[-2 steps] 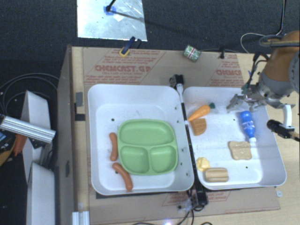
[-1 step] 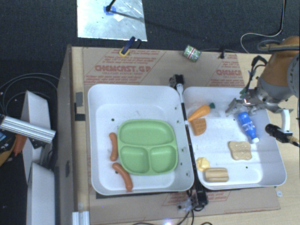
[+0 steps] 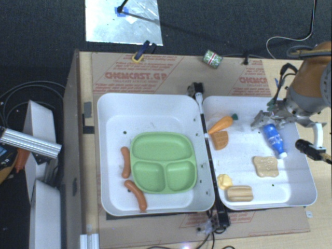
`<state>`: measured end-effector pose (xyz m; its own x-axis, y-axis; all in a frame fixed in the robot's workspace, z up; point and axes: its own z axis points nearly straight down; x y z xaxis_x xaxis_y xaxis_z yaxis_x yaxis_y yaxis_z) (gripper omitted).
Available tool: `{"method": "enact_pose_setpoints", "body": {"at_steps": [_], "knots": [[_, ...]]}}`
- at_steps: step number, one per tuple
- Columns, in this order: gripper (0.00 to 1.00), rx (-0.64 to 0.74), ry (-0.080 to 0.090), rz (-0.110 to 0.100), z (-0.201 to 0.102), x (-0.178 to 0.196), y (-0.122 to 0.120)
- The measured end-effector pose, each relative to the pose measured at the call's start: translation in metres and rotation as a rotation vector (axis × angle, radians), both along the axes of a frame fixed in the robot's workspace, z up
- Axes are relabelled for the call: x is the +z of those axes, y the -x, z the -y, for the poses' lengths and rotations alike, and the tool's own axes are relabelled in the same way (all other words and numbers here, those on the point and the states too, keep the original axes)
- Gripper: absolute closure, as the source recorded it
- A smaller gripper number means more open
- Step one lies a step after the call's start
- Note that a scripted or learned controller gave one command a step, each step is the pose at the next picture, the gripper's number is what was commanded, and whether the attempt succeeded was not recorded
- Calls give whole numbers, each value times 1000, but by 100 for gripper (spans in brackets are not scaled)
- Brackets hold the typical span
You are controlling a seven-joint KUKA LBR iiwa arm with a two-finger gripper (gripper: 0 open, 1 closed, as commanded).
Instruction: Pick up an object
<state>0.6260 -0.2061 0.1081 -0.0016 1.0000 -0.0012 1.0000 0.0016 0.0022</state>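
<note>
Jaws: the jaws (image 3: 271,119) are seen low in the right bin (image 3: 301,191), at its upper right part, directly above the top end of a blue bottle (image 3: 273,139). Whether they are spread or pressed together cannot be told, and no grip on the bottle can be confirmed.

Item 1, blue bottle: laid flat and slanted, its pale cap toward the lower right. It is judged the likeliest target, since the arm (image 3: 311,84) is brought down right at its upper end.

Item 2, toy carrot (image 3: 222,123): orange, green-tipped, set near the divider between the 2 bins, with an orange-brown piece (image 3: 220,140) just below it.

Item 3, bread slice (image 3: 265,166): tan, below the bottle, apart from it.

Item 4, yellow lump (image 3: 224,180) and bun-like roll (image 3: 239,193): placed together at the right bin's lower left corner.

Item 5, green divided plate (image 3: 164,162): 3 compartments, centred in the left bin (image 3: 111,118).

Item 6, 2 sausages: 1 (image 3: 125,162) beside the plate's left edge, 1 (image 3: 136,194) below its lower left corner.

Carrier: both bins are borne by the bench (image 3: 135,69), covered in printed board.

Status: the pick is judged unfinished, as the bottle is seen lying on the bin floor.
</note>
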Motion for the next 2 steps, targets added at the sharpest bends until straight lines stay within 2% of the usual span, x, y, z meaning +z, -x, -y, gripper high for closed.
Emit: {"method": "enact_pose_setpoints", "body": {"at_steps": [1,2], "knots": [[0,0,0,-1,0,-2,8],[0,3,0,-1,0,-17,4]]}}
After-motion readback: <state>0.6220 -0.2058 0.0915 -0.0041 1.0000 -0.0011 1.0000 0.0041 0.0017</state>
